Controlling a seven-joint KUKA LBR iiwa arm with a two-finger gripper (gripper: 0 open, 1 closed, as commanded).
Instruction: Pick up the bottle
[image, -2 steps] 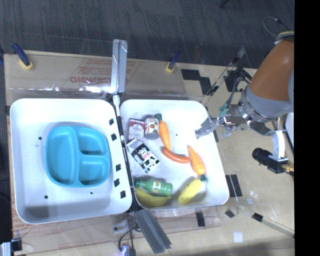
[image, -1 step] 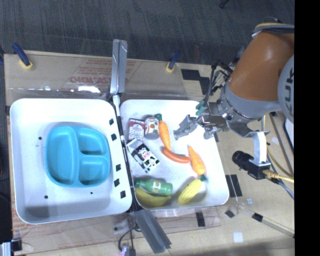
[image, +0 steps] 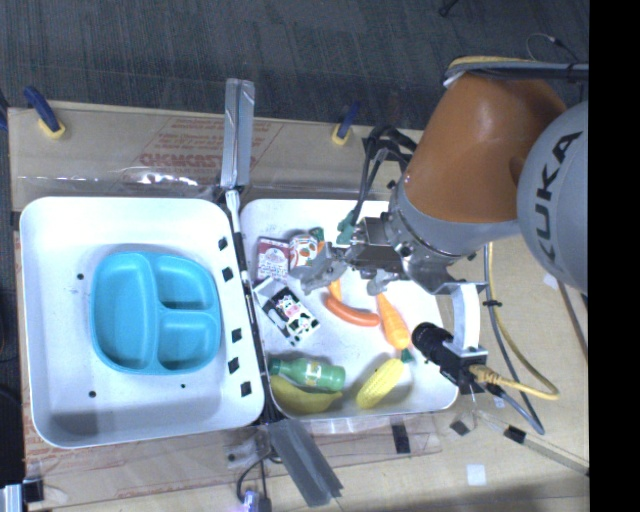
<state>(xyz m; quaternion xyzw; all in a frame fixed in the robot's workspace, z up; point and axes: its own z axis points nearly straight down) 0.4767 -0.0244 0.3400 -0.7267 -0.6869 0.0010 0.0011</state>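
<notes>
Sitting far left of the end effector (image: 322, 268), a blue divided tray (image: 157, 309) fills the left bin (image: 50, 400). Below the end effector and slightly left lies the green bottle (image: 310, 374), touching a banana (image: 300, 400). Whether the end effector is parted or closed, I cannot tell; it seems to hover over cartons (image: 275, 260).

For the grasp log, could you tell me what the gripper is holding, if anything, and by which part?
It cannot be told. The gripper is over the right bin near the cartons, well away from the green bottle, which lies untouched at the bin's near edge.
</notes>
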